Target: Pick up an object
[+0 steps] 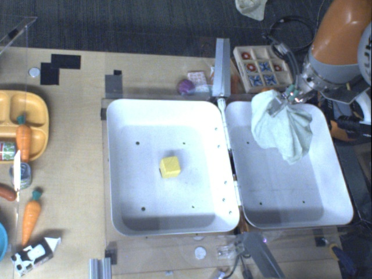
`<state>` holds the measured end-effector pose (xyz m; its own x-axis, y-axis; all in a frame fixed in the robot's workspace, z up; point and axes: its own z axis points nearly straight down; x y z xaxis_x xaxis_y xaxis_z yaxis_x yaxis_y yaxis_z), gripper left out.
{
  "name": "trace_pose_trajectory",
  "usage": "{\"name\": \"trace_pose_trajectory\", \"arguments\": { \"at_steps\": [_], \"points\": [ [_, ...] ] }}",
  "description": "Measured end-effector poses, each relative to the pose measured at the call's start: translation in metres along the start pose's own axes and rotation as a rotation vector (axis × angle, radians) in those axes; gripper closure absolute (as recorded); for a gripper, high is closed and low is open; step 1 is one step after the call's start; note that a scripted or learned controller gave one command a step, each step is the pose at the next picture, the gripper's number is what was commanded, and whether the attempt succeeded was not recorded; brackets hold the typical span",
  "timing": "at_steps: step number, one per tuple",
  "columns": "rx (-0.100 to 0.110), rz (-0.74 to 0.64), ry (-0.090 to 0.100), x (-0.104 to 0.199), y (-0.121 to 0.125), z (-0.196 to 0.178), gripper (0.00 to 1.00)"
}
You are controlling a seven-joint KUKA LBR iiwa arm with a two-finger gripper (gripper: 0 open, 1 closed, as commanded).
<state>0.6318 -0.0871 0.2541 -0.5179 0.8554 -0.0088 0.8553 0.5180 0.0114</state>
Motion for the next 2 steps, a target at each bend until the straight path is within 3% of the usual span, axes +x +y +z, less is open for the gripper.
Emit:
{"name": "trace_pose_trajectory", "arguments": {
  "at_steps": [1,2],
  "points": [
    [0.001,0.0,0.001,0.0,0.0,0.0,0.0],
    [0.007,0.023,0.005,-0.018,-0.01,0.086,0.0]
  ]
}}
